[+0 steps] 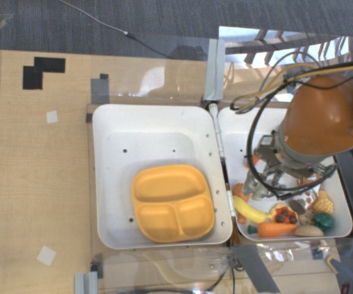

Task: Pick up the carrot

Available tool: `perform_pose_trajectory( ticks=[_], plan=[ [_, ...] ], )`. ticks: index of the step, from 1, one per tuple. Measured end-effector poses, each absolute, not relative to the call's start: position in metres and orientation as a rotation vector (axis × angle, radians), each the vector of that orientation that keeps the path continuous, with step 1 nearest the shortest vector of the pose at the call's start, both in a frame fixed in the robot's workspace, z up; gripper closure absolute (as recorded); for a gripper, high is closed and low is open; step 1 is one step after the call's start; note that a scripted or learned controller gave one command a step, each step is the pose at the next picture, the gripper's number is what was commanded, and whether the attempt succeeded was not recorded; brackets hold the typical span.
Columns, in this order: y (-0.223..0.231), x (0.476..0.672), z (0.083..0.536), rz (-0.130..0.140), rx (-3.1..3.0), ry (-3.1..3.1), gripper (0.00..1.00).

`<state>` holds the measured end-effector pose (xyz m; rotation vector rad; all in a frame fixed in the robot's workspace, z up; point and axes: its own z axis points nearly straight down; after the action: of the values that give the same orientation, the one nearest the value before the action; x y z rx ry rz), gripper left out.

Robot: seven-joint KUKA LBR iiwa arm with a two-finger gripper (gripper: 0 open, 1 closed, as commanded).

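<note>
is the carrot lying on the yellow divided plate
No, the carrot lies in the right bin beside the banana; the yellow plate sits in the left bin.

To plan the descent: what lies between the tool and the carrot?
In the camera view, a small red and dark toy sits between the tool and the carrot, close above the carrot.

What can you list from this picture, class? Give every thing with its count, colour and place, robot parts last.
Bins: two, white, side by side on the bench.
Divided plate: one, yellow-orange, in the left bin.
Carrot: one, orange, near the right bin's front edge.
Banana: one, yellow, right bin, left of the carrot.
Other toy foods: several, mixed colours, right bin's front corner; too small to name.
Arm: one, orange band, over the right bin.
Gripper: one, grey, above the foods.
</note>
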<state>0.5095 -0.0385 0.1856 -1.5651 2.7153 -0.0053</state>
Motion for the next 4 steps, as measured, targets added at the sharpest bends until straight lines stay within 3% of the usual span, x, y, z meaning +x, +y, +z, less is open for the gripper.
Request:
perform_pose_trajectory(
  ticks=[1, 2, 3, 4],
  plan=[
    [-0.111, 0.52, 0.09, -0.012, -1.848, 2.526, 1.0],
    [-0.091, 0.51, 0.092, -0.025, -1.769, 2.577, 1.0],
    [-0.037, 0.506, 0.188, -0.011, -1.954, 2.444, 1.0],
    [-0.093, 0.495, 0.117, -0.031, -2.224, 2.19, 1.0]
  ],
)
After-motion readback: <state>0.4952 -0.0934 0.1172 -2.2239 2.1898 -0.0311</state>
